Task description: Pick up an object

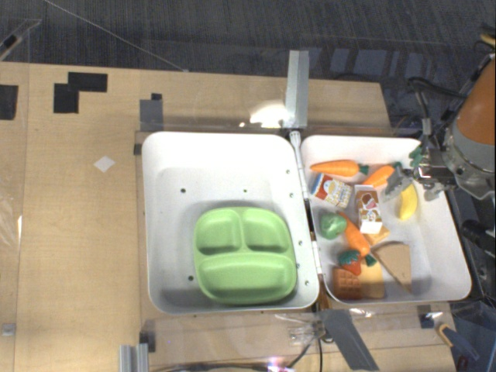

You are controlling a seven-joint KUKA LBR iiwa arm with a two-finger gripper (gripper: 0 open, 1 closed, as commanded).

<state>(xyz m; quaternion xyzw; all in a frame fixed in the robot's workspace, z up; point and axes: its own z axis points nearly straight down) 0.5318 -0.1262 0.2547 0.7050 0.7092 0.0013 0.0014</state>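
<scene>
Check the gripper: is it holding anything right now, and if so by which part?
Cannot be told. The gripper sits low over the right bin, next to the banana and a carrot, but nothing is visibly between its fingers.

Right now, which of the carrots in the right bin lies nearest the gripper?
The short carrot beside the banana, just left of the gripper; the long carrot lies farther left, another lower.

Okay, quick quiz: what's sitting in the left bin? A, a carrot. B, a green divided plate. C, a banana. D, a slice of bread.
B: the green divided plate lies in the left bin, while the banana and carrot lie in the right bin.
</scene>
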